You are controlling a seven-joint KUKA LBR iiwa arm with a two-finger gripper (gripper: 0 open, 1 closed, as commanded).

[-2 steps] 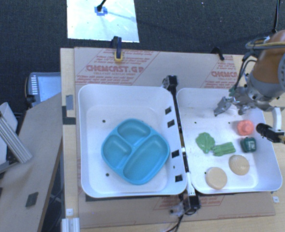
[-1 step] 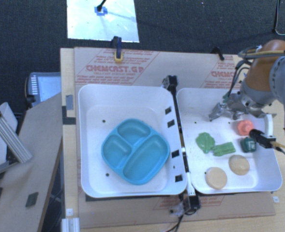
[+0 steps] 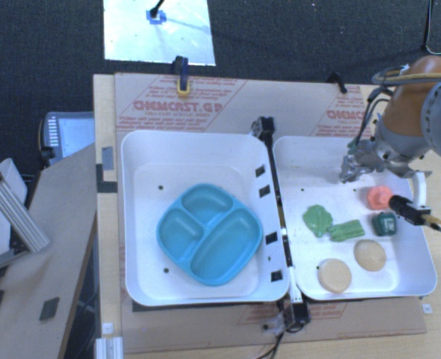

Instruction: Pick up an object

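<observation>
Dark carpeted floor (image 3: 40,43) around a tan bench (image 3: 104,200), with a brown printed board (image 3: 205,99) under two shallow white bins side by side. Far on the floor, a pale square sheet (image 3: 156,21) with a small blue mark.

Left bin (image 3: 141,163): one blue divided plate (image 3: 209,234) with three compartments, set near the middle and slightly toward the near right; bare white floor along the far and left walls.

Right bin (image 3: 302,163): six small objects, all in the near and right half. One green leafy piece (image 3: 317,219) just left of one green oblong piece (image 3: 347,231), the two touching or nearly so. One pink rounded piece (image 3: 379,197) at far right, with one dark green block (image 3: 385,224) just near of it. Two tan round discs, disc one (image 3: 334,275) nearest the front wall, disc two (image 3: 370,255) just to its right and slightly farther. Open floor across the far left part of this bin.

Grey arm (image 3: 411,126) with orange band entering from the right, over the far right of the right bin. Claw (image 3: 350,172) low over bare bin floor, left of the pink piece and apart from every object; nothing visible between its fingers; open or closed state not discernible. One black clip row (image 3: 269,193) along the wall shared by the bins.
</observation>
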